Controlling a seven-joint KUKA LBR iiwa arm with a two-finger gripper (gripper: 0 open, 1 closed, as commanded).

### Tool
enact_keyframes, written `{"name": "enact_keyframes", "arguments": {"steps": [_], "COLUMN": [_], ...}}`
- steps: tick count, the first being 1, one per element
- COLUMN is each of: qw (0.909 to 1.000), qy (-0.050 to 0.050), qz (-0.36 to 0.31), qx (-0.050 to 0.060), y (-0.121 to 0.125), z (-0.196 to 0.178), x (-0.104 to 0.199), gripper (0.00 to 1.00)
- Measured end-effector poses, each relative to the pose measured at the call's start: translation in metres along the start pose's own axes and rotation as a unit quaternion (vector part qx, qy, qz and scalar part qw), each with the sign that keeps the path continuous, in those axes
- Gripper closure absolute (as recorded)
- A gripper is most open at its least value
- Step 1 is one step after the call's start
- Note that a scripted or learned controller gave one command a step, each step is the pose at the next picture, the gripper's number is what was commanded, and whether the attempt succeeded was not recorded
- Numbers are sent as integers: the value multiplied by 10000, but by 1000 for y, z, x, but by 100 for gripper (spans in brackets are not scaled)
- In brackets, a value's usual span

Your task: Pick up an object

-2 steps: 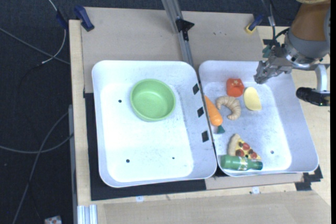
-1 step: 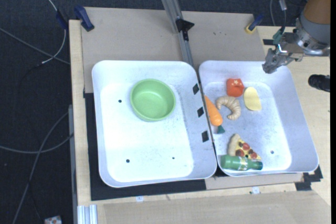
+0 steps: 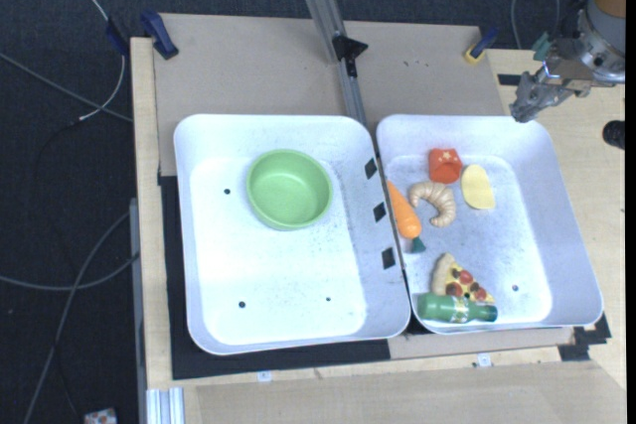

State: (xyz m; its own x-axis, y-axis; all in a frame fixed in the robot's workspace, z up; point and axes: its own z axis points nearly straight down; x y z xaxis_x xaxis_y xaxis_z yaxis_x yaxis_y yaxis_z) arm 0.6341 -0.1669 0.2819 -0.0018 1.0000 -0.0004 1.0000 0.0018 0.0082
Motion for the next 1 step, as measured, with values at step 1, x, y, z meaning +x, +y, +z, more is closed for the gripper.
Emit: {"name": "enact_keyframes", "arguments": {"steps": [1], "qw": [10000], "qy": [33], "qz": [-20], "qx": [84], "y": [-2], "z": [5], "x": [57], "gripper": [100]}}
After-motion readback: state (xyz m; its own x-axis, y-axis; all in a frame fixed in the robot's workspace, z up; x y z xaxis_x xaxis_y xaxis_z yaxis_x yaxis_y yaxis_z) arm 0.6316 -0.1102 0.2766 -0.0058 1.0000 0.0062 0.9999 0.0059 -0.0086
